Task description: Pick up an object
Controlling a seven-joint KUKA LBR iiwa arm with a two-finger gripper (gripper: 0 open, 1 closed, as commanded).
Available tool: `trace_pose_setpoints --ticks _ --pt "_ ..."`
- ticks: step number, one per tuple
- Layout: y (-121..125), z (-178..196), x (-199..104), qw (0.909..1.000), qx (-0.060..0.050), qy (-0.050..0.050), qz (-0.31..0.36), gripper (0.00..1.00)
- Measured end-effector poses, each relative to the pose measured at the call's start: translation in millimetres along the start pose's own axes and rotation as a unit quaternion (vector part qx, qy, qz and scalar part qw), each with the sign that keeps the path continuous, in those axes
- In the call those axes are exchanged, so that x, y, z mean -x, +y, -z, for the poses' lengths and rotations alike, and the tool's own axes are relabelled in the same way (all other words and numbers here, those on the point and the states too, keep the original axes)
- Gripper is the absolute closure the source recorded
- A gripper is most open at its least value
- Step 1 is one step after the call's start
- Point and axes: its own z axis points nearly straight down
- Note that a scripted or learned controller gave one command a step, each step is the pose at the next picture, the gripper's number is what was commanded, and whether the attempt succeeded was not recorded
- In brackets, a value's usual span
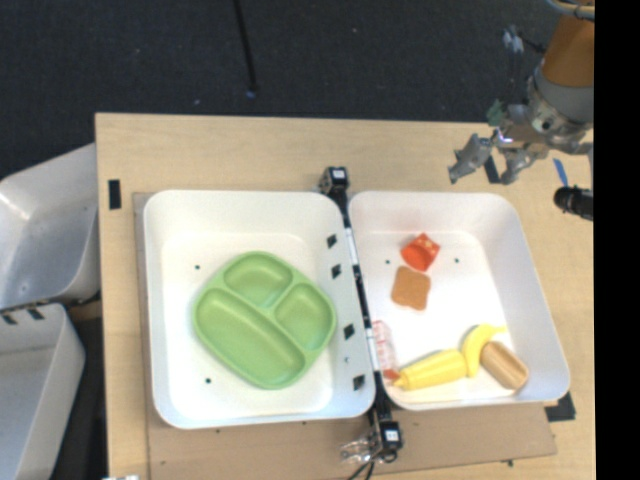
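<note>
A wooden bench (120, 268) carries two shallow white bins side by side. The left bin (165, 238) holds a green divided plate (264, 318) near its middle. In the right bin (520, 258), a yellow banana (440, 368) lies along the near edge, touching a tan bread roll (504, 365) at the near right corner; a brown toast slice (411, 289) and a small red piece (421, 251) sit mid-bin. The gripper (484, 160) hovers beyond the far right corner, fingers spread, gripping nothing
</note>
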Motion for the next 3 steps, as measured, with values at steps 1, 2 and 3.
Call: trace_pose_setpoints --ticks 1,2,3 --pt "-1 -62 1 1.0000 -0.002 0.000 -0.001 0.00" --pt "-5 -105 1 1.0000 -0.002 0.000 -0.002 0.00" --pt "-6 -157 2 1.0000 -0.002 0.000 -0.001 0.00"
